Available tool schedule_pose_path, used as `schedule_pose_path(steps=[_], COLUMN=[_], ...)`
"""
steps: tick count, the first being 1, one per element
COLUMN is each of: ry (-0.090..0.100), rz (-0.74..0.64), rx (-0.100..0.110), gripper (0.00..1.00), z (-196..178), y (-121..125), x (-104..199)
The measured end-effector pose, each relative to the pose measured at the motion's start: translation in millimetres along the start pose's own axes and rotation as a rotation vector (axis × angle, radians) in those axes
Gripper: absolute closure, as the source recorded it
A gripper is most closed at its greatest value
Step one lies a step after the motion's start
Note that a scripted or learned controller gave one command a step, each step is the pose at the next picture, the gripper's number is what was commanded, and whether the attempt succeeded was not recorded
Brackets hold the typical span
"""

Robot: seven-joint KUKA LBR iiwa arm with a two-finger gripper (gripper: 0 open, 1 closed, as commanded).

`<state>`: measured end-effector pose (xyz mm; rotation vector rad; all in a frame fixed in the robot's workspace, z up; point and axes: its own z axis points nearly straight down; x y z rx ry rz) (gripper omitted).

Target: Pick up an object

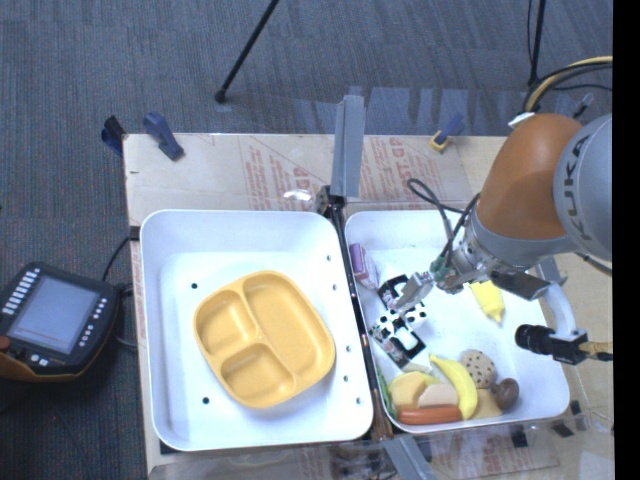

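My gripper (398,318) hangs low over the left part of the right bin (548,393), with the arm reaching in from the right. Its black-and-white fingers (393,290) stand apart, and I see nothing between them. Toy food is piled in the bin's near corner: a banana (455,380), a cookie (479,367), a pale apple-like piece (408,386), a red sausage (428,415) and a brown piece (506,393). A small yellow piece (489,301) lies right of the gripper. A purple item (357,260) lies by the bin's left wall, just up-left of the gripper.
The left bin (170,258) holds a yellow divided plate (264,338). A grey upright post (348,153) stands behind the wall between the bins. A teach pendant (50,318) lies off the bench at far left.
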<state>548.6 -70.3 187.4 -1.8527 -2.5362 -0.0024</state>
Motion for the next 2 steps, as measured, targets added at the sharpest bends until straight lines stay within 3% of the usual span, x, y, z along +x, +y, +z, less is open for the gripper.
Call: schedule_pose_path(steps=[1,2], ry=[-0.001,-0.001], rz=[0.562,0.327], rx=[0.01,0.005], gripper=[0.0,0.0], z=[76.6,101.5], y=[-3.6,41.0], x=[-29.7,-59.2])
